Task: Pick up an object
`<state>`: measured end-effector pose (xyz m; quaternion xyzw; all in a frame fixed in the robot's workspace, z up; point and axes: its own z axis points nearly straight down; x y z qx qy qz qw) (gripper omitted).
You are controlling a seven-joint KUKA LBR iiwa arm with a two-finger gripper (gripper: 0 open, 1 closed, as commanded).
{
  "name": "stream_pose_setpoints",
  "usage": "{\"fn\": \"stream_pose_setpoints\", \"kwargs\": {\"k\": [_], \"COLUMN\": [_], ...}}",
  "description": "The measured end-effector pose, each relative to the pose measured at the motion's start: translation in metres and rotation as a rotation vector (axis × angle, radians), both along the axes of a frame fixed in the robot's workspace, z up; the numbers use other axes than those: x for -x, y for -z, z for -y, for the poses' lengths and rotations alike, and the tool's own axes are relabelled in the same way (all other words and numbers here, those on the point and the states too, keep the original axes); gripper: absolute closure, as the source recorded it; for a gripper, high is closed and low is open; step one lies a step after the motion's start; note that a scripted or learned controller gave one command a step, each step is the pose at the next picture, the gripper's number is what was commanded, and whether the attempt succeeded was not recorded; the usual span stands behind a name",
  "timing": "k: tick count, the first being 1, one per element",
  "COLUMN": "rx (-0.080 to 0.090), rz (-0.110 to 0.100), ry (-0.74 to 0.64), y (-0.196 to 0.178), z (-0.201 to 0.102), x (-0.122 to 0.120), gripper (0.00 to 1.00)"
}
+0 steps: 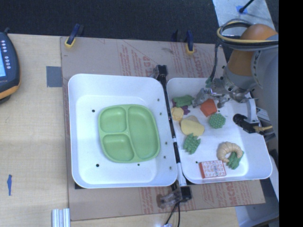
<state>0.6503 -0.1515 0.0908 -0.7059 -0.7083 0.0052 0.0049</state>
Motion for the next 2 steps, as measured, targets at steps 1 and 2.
{"fn": "stream_pose_setpoints", "kwargs": {"k": [1, 2], "rx": [-0.003, -0.001], "rz": [-0.004, 0.007], "ry": [0.004, 0.002], "y": [0.001, -0.001], "z": [0.019, 0.003], "x": [-0.002, 0.028], "gripper": [0.0, 0.0]}}
